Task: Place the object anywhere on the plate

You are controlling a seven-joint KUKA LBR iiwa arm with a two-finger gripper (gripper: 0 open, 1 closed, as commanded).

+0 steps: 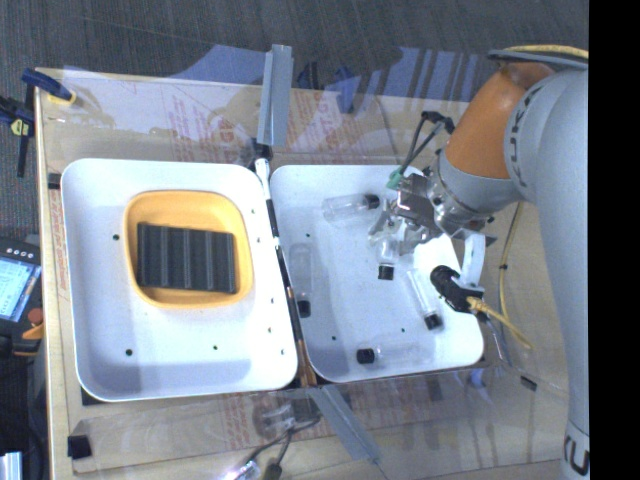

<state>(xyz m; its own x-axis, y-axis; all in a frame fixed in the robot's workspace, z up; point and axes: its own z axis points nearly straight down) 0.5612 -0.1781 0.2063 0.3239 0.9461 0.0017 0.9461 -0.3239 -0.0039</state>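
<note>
A yellow plate [186, 213] with a dark ribbed centre lies in the left bin [90, 298]. Clear plastic vials with black caps are scattered in the right bin [340, 318]: one [347, 208] at the back, one [299, 276] by the left wall, one [422, 300] toward the right. My gripper [393, 236] hangs over the back right part of this bin. Just below it is a small black cap [385, 271] on what looks like another clear vial. Whether that vial is held is unclear.
A small black piece [365, 355] lies near the right bin's front wall. A raised ridge [275, 258] divides the two bins. A black cable fitting [447, 285] hangs from the wrist. A device with a screen [15, 288] sits at the bench's left edge.
</note>
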